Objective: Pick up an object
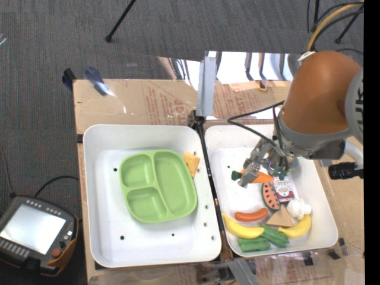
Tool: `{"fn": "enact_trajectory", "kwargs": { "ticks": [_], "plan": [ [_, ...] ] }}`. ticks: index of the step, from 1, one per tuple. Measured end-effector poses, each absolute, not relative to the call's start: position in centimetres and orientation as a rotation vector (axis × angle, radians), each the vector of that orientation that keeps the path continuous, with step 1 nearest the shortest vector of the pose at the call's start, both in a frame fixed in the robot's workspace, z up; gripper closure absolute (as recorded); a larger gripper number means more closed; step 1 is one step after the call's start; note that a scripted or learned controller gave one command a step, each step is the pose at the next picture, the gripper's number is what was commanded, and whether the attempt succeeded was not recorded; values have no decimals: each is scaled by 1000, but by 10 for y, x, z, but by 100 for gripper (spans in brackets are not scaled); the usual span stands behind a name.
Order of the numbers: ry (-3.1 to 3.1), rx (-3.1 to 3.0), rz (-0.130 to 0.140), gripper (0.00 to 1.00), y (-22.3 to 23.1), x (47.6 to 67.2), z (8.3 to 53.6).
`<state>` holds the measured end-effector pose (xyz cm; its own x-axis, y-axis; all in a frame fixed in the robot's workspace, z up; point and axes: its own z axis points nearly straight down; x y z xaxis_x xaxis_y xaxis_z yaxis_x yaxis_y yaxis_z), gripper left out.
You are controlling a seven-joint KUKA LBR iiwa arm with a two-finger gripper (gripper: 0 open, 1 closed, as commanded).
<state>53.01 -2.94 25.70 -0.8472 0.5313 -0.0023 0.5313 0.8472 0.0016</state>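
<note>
Left bin (95, 159): holds a green divided plate (158, 186); a yellow cheese wedge (192, 162) touches its right rim
Right bin (222, 141): toy food clustered at the near side
Carrot (260, 176): orange, green top; long axis roughly left-right, leaves pointing left; probably light, stiff, smooth plastic; best pinched across mid-body
Claw (265, 166): directly over the carrot; whether open or closed, cannot tell
Neighbours: watermelon slice (271, 196); sausage (251, 215); bananas (242, 229)

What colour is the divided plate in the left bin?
Light green, plain with no pattern; the divided plate shows clearly in the camera view, lying in the left bin.
</note>
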Motion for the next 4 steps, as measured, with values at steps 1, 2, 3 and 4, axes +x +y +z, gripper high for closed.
{"fn": "enact_trajectory", "kwargs": {
  "ticks": [1, 2, 3, 4],
  "plan": [
    [3083, 613, 1, 100, 4, 599, 258],
    [3136, 184, 2, 100, 53, 622, 235],
    [3128, 207, 2, 100, 0, 632, 293],
    [3141, 120, 1, 100, 3, 537, 281]
  ]
}}
